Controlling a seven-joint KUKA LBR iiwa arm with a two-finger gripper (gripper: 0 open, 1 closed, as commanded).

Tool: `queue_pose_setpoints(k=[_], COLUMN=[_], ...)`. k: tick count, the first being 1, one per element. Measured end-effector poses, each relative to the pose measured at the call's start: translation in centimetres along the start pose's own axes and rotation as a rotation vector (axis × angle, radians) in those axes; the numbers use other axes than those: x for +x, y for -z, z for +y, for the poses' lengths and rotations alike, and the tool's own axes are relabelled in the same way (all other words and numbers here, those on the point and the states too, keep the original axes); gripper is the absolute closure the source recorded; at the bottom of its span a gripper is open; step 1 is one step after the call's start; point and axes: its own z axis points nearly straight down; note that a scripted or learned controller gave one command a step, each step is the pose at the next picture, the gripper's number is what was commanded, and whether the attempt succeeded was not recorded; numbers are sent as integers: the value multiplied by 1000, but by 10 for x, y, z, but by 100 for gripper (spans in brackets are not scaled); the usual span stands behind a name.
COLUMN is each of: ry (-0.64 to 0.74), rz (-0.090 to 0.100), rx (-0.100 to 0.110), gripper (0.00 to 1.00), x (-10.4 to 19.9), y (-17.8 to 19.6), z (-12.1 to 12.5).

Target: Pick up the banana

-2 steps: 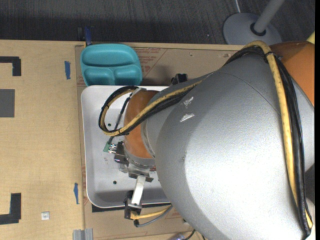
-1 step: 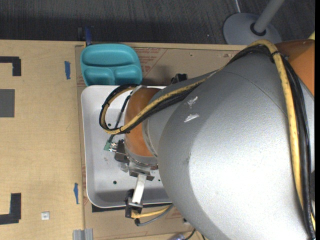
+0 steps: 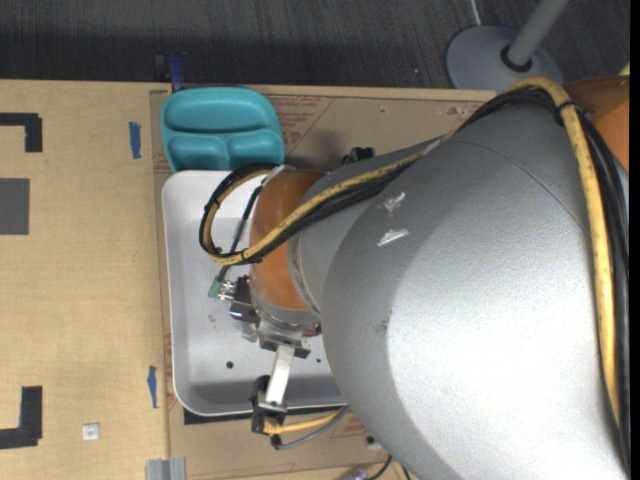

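Observation:
The grey arm (image 3: 450, 298) with its orange band (image 3: 270, 258) reaches in from the right and covers most of the white bin (image 3: 190, 268). The gripper (image 3: 240, 303) points down at the bin's floor near the middle of its left part. The wrist hides what lies beneath it. The arm's bulk hides the right part of the bin and whatever lies in it.
A teal moulded plastic piece (image 3: 222, 128) sits at the bin's far edge. The bare tan bench (image 3: 80, 268) stretches to the left, with black and blue tape marks. A grey stand base (image 3: 490, 58) stands on the floor beyond the bench.

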Motion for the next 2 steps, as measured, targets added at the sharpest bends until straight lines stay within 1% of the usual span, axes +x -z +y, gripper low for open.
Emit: queue_pose_setpoints(k=[1, 2], ry=[255, 1020], rz=[-4, -1], rx=[3, 4], gripper=[100, 100], x=[-2, -2], y=[76, -20], z=[-1, -1])
